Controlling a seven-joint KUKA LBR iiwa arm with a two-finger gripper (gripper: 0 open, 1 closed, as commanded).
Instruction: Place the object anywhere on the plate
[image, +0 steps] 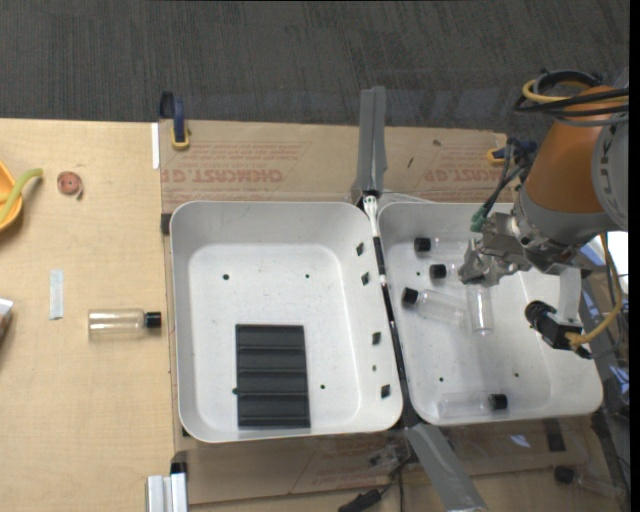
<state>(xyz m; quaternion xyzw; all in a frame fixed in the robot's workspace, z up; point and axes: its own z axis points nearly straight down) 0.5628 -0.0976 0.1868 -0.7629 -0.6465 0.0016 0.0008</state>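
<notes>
A black ridged plate (271, 375) lies flat in the left bin (200, 300), near its front. My gripper (479, 270) hangs over the middle of the right bin (560, 395), below the orange-banded wrist. A clear plastic bottle (482, 312) shows directly below the gripper's tip, touching or nearly touching it; whether it is gripped cannot be made out. A second clear bottle (432, 304) with a black cap lies just left of it on the bin floor. A third clear bottle (470, 404) rests near the right bin's front wall.
Two small black caps (423, 243) lie at the back left of the right bin. A grey divider (372, 140) runs between the bins. On the bench to the left lies another clear bottle (120, 321). Cables (560, 330) hang at the arm's right.
</notes>
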